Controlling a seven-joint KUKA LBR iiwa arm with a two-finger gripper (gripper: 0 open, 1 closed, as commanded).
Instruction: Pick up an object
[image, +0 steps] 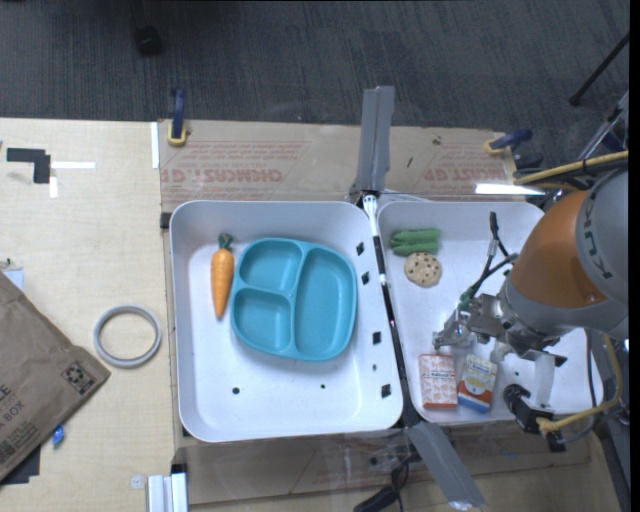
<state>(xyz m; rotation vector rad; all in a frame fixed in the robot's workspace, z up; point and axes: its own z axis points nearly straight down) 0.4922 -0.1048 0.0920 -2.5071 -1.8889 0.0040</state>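
In the right bin (455, 215) lie a green pea pod (415, 240), a chocolate-chip cookie (423, 269), a red and white carton (437, 381) and a small orange and blue box (477, 383). My gripper (462, 333) hangs low over the bin's front half, just above the two boxes, with the orange-banded wrist behind it to the right. In the left bin (195, 330) a toy carrot (221, 279) lies beside a teal divided plate (296, 298).
A roll of tape (127, 334) and a brown cardboard box (35, 375) rest on the bench left of the bins. A grey divider bar (376, 140) stands between the bins at the back. Cables hang off the arm at the right.
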